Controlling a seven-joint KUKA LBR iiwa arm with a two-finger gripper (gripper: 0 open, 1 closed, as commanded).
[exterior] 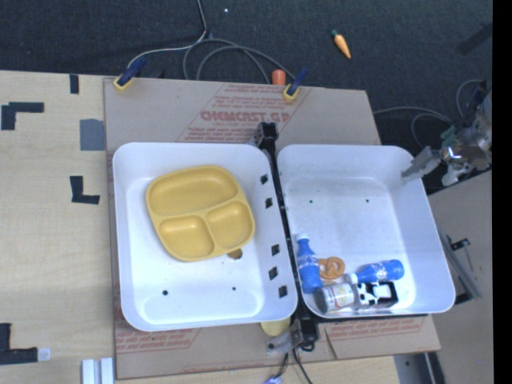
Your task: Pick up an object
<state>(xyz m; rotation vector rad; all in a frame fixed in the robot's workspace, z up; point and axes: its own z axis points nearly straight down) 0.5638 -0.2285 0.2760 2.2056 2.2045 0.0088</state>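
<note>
The right bin (352,206) holds a cluster of small items in its near corner: a blue bottle (305,264), an orange ring-shaped piece (331,268), a clear jar lying on its side (340,298), a blue cylinder (382,272) and a black-and-white item (376,294). In the left bin (136,294) lies a yellow divided plate (202,212), with a small brown object (234,254) peeking out at its near edge. My gripper (436,165) hangs at the far right corner of the right bin, over its rim and well away from the cluster. Nothing is seen in it.
Both bins rest on a cardboard sheet (240,114) held by yellow-and-blue clamps (294,86). Black dividers (274,214) run between the bins. Cables loop across the dark floor behind, where a small orange carrot (342,44) lies. A yellow object (274,325) sits below the left bin's near edge.
</note>
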